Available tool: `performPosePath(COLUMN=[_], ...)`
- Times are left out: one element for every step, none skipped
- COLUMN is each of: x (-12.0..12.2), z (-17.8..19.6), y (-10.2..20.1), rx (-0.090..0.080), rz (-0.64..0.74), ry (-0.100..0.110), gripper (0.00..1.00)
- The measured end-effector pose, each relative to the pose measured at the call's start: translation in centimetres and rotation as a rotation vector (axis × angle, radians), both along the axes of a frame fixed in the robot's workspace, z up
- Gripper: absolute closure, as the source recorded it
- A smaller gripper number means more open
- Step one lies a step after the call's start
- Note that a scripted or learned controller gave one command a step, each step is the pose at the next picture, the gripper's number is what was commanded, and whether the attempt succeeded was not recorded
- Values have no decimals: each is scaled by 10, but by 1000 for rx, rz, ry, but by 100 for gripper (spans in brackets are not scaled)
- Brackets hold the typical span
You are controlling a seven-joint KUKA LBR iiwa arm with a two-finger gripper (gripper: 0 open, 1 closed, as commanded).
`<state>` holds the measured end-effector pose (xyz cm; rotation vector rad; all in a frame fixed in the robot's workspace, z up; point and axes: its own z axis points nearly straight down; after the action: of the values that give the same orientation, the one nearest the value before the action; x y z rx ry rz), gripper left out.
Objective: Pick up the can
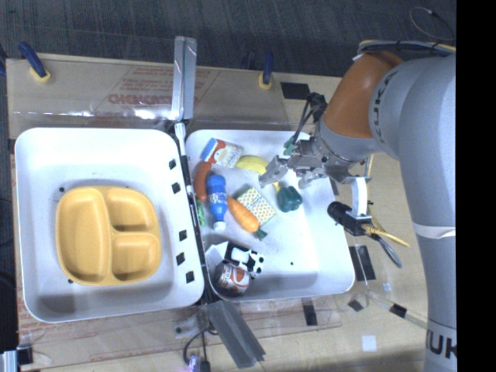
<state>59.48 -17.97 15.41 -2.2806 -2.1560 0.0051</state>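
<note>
In right bin (pixel 329 273): can (pixel 232 278) at near-left corner, beside black-white toy (pixel 246 257); farther back bottle (pixel 216 198), carrot (pixel 242 214), banana (pixel 252 163), green toy (pixel 289 198). End effector (pixel 288 170) above green toy, well apart from can; finger state indiscernible. Left of can, left bin (pixel 31 161) holding yellow tray (pixel 108 234).
</note>
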Motion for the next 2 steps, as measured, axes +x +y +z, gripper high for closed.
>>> performPosePath(x=[50,63], z=[-62,33], y=[40,86], rx=[-1,1], rz=[-66,-56], ry=[-3,-5], gripper=[0,0])
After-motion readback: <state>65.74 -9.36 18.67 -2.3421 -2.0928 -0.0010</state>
